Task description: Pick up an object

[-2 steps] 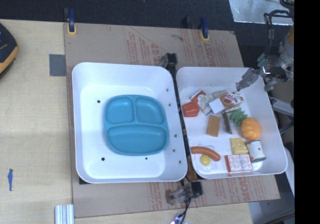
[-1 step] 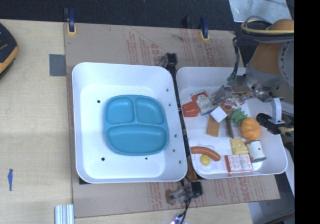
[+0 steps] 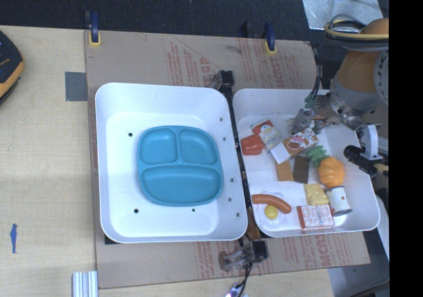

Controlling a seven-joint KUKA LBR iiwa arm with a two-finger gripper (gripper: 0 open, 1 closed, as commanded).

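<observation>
Seemingly gripper (image 3: 305,119) above red-white packet (image 3: 303,140)

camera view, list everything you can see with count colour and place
shallow white bins: 2, white, side by side on the bench
blue three-compartment plastic plate: 1, blue, middle of the left bin
toy hot dog: 1, red-brown, right bin, near its front left
toy fried egg: 1, white and yellow, just below the hot dog
small orange toy pumpkin: 1, orange, right bin, right side
small can: 1, white with a dark top, below the pumpkin
blue-handled clamps: 2, blue, bench's far edge
grey arm with orange band: 1, over the right bin's far right corner
</observation>
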